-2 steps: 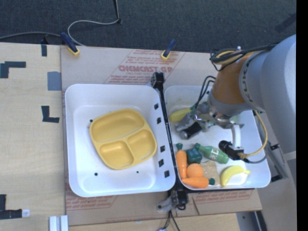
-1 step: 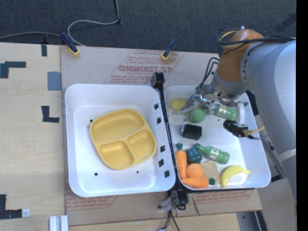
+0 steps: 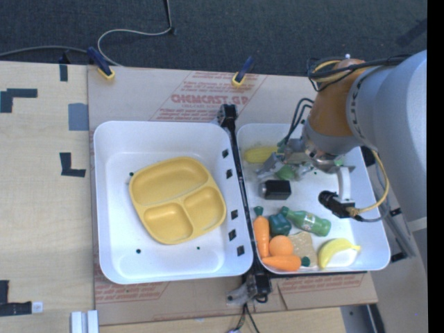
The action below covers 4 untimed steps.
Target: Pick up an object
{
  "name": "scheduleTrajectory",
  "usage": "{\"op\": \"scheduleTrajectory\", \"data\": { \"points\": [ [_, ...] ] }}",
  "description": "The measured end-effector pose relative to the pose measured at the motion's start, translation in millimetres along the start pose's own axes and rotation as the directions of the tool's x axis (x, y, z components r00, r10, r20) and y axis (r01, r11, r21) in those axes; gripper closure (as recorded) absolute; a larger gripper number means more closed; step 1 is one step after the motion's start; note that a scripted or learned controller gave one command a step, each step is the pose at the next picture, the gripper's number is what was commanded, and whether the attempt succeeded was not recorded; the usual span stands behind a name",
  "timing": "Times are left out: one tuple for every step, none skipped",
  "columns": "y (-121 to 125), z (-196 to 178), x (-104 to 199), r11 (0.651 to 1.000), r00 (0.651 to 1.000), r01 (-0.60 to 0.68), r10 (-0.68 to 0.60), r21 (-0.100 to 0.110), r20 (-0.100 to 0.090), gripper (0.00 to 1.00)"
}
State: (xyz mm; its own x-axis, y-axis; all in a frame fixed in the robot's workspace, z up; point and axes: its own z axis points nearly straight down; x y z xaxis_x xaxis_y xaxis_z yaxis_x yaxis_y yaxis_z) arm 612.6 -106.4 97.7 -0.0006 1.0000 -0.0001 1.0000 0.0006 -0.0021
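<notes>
A light wooden bench (image 3: 41,207) bearing brown cardboard (image 3: 201,96) stands on dark grey carpet (image 3: 229,19).

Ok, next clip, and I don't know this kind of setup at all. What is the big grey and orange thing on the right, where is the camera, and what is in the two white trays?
The grey and orange thing is a robot arm, reaching in from the right. Its gripper is low over the back of the right bin; I cannot tell from here whether it holds anything.

The camera is fixed above the bench, looking down at a slant on both bins.

The left bin holds a yellow divided plate. The right bin holds small toys: a black block, a green bottle, two carrots, an orange ball, a banana and a yellow piece beside the gripper.

The robot is to pick up one object.
</notes>
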Motion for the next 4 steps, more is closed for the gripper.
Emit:
{"op": "scheduleTrajectory", "data": {
  "points": [
    [-15.6, 11.2, -22.5, 1.0, 1.0, 0.001, -0.001, -0.005, 0.001, 0.0],
    [-15.3, 1.5, -23.0, 1.0, 1.0, 0.001, -0.001, -0.006, 0.002, 1.0],
    [-15.4, 1.6, -23.1, 1.0, 1.0, 0.001, -0.001, -0.006, 0.002, 0.0],
    [-38.5, 11.3, 3.3, 1.0, 1.0, 0.0, 0.0, -0.007, 0.003, 0.0]
  ]
}}
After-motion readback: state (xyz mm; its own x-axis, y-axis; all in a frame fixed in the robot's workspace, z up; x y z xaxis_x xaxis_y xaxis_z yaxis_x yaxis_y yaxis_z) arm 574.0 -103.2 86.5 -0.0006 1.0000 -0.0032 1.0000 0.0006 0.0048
